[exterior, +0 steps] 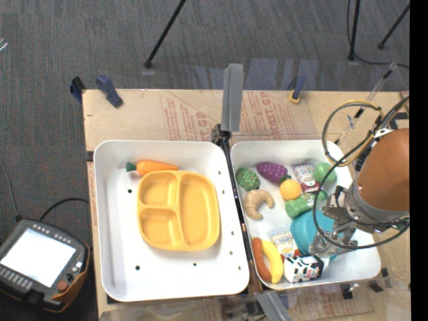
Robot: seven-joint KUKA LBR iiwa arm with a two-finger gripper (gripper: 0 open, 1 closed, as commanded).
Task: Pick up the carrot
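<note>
The carrot (154,166), orange with a green top, lies in the left bin (115,246), touching the far edge of a yellow divided plate (178,209). My gripper (327,241) hangs over the right bin (364,267), beside a teal bowl (304,231). It is far to the right of the carrot, and nothing shows in its grasp. The orange band and wrist cover part of the bin's right side.
The right bin holds several toy foods: purple grapes (272,172), a green vegetable (247,178), a croissant (256,202), an orange (290,189), a hot dog (262,259), a banana (273,259) and a milk carton (302,268). A tablet (39,263) sits on the floor at left.
</note>
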